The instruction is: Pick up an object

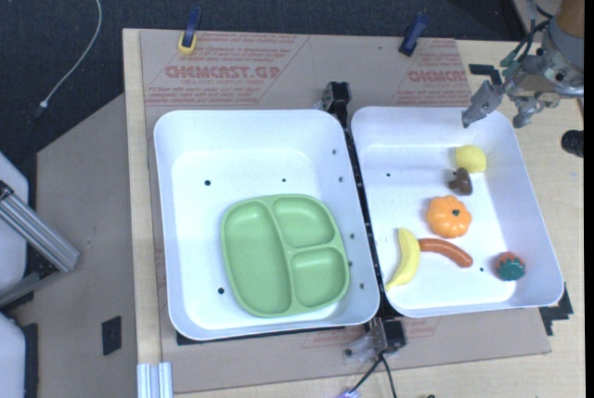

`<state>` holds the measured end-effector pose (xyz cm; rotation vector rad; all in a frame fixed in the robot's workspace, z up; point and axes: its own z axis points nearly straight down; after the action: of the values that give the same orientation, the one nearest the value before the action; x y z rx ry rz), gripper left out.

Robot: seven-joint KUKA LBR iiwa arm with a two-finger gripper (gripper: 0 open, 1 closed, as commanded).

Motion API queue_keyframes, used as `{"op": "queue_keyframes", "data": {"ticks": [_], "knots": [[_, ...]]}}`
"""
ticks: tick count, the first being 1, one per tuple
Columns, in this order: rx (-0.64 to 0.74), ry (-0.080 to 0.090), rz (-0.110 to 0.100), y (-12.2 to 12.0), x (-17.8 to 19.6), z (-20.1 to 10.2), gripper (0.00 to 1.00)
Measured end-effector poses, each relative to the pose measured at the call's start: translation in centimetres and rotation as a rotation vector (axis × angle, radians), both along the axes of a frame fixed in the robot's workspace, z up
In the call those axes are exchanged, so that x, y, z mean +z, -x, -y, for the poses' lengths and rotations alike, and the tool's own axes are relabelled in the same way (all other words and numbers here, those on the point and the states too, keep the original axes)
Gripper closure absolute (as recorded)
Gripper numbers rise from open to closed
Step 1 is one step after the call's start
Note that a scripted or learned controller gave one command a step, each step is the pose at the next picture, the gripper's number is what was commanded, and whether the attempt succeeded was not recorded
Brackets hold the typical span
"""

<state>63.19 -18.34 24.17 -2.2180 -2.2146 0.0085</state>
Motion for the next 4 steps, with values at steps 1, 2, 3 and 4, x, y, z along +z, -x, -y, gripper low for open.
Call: {"op": "queue_keyframes", "data": {"ticks": [1, 2, 3, 4], "knots": [[0.002, 0.002, 0.01, -0.2, 0.6, 0.0, 0.0], [0.002, 0.001, 0.007, 0.1, -3.6, 0.4, 0.0], [0.001, 0.0, 0.002, 0.3, -9.9, 0.8, 0.0], [0.0, 0.008, 0.016, 0.1, -14.6, 1.1, 0.0]]}}
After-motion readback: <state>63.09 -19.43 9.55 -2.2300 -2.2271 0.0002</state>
